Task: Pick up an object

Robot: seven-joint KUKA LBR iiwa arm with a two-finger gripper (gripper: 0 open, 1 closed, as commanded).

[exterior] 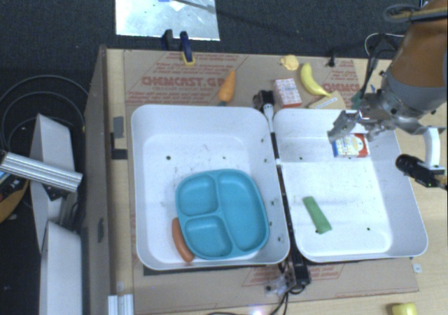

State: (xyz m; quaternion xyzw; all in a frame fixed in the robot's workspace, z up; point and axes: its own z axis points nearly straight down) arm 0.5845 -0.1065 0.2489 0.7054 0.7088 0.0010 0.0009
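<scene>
Where the view comes nearest, at the front of the left bin (150, 166), a blue divided tray (221, 213) lies flat with an orange sausage-like piece (181, 240) tucked against its front-left corner. Across the divider, the right bin (406, 236) holds a green stick (316, 213) on its floor, long axis running from upper left to lower right in the view. It lies apart from the walls and from everything else, well forward of the arm.

Further back in the same bin sits a small white, blue and red carton (349, 145), and the gripper (348, 126) hangs directly over it, close enough that its metal parts overlap the carton's upper edge. Whether the fingers are apart or together I cannot tell; they blur into the carton beneath. Nor can I see the carton clearly caught between them, so I would not call it held.

My judgement is that the carton is the likely target: it lies straight below the gripper, so the coming move is a plain descent rather than a sideways reach.

Beyond the bins, on the table (175, 79), rest a carrot (227, 87), a banana (311, 80) and a small patterned box (288, 92).
</scene>
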